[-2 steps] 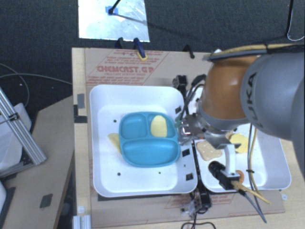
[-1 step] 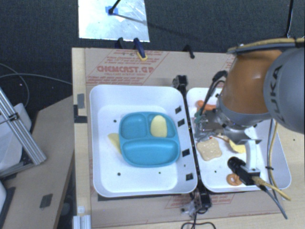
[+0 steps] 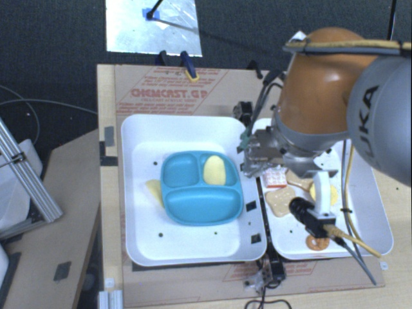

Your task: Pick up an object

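Your gripper [image 3: 265, 163] hangs over the right white bin [image 3: 376, 221], state untellable; the small red-and-white packet [image 3: 275, 178] looks light, probably crinkly, so pinch its long edges.

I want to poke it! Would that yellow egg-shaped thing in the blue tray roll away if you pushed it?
Probably a little. The smooth yellow egg-shaped object looks rounded, so it might wobble or roll. The raised walls of the blue divided plastic tray would likely stop it. It may be slippery to pinch.
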